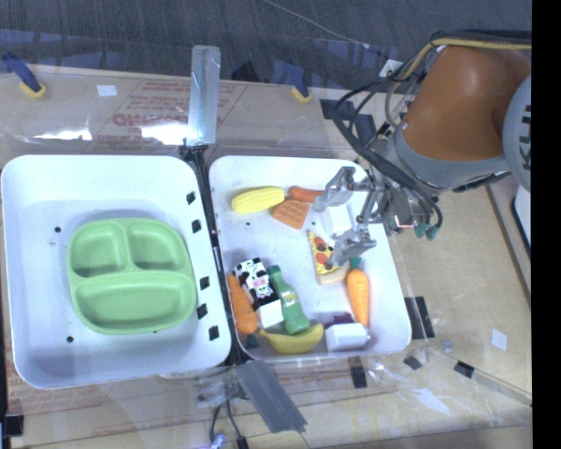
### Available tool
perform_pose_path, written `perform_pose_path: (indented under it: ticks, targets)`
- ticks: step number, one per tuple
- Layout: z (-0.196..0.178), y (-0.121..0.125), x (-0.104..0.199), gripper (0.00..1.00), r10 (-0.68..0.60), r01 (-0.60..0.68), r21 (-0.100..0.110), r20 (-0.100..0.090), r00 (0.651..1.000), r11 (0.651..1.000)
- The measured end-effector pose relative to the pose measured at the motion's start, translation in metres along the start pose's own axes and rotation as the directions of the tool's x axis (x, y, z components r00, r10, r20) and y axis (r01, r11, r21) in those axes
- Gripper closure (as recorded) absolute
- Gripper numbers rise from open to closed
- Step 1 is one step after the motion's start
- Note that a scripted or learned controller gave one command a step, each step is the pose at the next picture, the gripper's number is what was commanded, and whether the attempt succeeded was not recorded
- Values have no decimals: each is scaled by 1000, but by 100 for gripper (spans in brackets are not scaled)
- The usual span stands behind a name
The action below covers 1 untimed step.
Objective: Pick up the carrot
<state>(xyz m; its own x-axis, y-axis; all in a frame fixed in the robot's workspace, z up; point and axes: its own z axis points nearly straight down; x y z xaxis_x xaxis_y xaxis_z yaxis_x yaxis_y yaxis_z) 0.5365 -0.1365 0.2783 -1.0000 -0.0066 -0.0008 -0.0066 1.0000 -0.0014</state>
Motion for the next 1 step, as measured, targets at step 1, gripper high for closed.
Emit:
perform_pose_path:
  ticks: [1]
  targets:
    - [106, -40, 17, 0, -89, 89, -4, -8, 996, 996]
